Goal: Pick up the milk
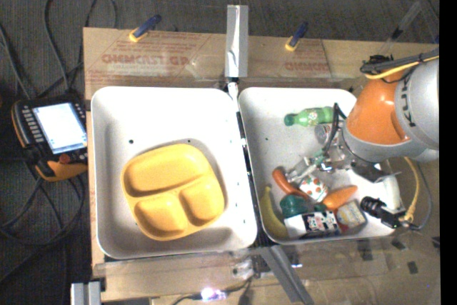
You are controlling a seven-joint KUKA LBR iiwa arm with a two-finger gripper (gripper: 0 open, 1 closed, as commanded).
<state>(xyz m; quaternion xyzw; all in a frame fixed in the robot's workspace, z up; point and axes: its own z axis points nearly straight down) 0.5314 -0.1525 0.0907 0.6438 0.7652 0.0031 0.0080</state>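
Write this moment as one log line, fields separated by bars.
task: pick up milk | gripper: low in right bin, over item pile | milk: lying in pile, not lifted | left bin: yellow tray

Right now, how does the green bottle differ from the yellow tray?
The green bottle lies on its side in the right bin; the yellow tray sits flat in the left bin. The bottle is small and slim, the tray broad, with three compartments. The bottle lies close to other items; the tray sits alone. Both rest on a white bin floor.
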